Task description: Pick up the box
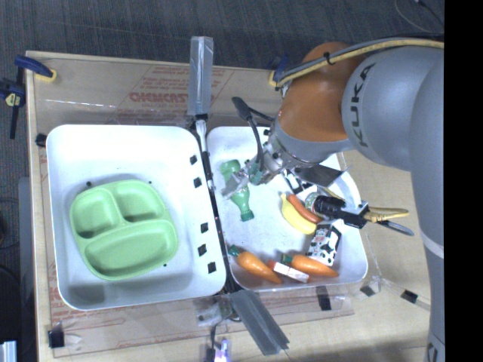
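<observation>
The box [325,245] is small, white with black patches, lying in the right bin [355,266] near its front right corner, beside two carrots [256,263]. Farther back, the gripper [253,173] hangs over a green bottle [240,199]; whether its jaws are spread or pressed together I cannot tell.

Across the top of the frame we see a dark grey carpeted floor [113,13], with a thin cable [423,10] curling at the upper right. Below it lies a pale wooden bench [241,78] printed with faint red lettering. Blue clamps [34,68] grip its upper left corner. Lighting is even and soft.
</observation>
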Robot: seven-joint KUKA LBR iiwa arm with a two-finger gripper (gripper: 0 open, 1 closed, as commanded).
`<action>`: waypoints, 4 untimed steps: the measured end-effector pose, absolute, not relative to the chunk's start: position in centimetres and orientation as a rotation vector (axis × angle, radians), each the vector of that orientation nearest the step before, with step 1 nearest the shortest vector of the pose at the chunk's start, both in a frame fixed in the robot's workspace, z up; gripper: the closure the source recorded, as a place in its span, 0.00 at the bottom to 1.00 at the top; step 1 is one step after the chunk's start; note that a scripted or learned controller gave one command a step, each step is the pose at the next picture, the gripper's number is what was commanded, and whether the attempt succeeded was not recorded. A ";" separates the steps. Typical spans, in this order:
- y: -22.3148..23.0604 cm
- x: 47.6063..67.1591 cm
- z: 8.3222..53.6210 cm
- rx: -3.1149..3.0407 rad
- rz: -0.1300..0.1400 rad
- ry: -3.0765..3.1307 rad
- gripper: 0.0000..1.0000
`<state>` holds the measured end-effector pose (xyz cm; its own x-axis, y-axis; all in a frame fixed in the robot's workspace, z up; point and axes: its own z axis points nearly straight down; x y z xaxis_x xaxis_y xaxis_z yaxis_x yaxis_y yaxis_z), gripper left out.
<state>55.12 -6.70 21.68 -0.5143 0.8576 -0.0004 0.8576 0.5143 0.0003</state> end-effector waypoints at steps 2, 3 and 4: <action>-6.4 49.4 21.3 1.439 0.000 2.792 1.00; -13.1 47.7 20.2 1.298 0.000 2.861 1.00; -11.5 48.2 9.9 1.042 -0.018 2.931 1.00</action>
<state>48.21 -11.47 9.88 -0.7752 0.6308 -0.0335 0.6311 0.7757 -0.0007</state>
